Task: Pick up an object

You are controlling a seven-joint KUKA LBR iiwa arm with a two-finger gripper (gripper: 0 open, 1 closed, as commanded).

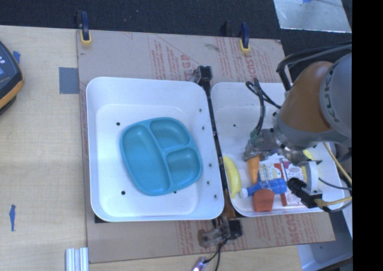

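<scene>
Down at the front of the right bin (239, 99) a red block (263, 200), blue bottle (266, 188), banana (231, 176) and carrot (254, 169) are sitting bunched up, gripper (261, 141) hovering just over the carrot, can't tell its fingers' state; blue tray (160, 155) is lying in the left bin (102, 144)

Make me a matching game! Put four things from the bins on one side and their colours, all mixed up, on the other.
Things:
1. tray
2. banana
3. carrot
4. bottle

Colours:
A. orange
B. dark blue
C. light blue
D. yellow

Pairs: 1-C, 2-D, 3-A, 4-B
</scene>
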